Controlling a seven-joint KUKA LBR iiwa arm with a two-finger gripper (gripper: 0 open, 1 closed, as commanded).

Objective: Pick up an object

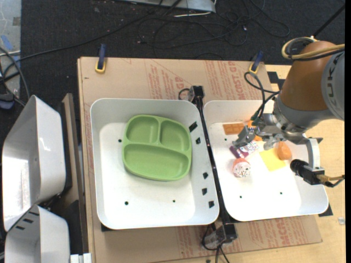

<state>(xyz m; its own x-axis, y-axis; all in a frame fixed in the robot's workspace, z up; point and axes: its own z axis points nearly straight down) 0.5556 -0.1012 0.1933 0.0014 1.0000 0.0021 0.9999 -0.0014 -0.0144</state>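
My gripper (248,142) hangs low over the right bin (274,204), near its left-centre, with the grey and orange arm reaching in from the right. Just below it lies a small pink and white speckled object (242,169), whose purple upper end touches or slips under the gripper. An orange block (233,128) lies just up and left of the gripper. A flat yellow piece (271,160) and an orange ball (284,150) sit to its right, partly under the wrist.
A green divided plate (158,147) lies in the left bin (109,201). A black divider strip (207,163) runs between the bins. A black fitting (305,170) sticks out at the right bin's right side. White tubs (30,152) stand off the bench at left.
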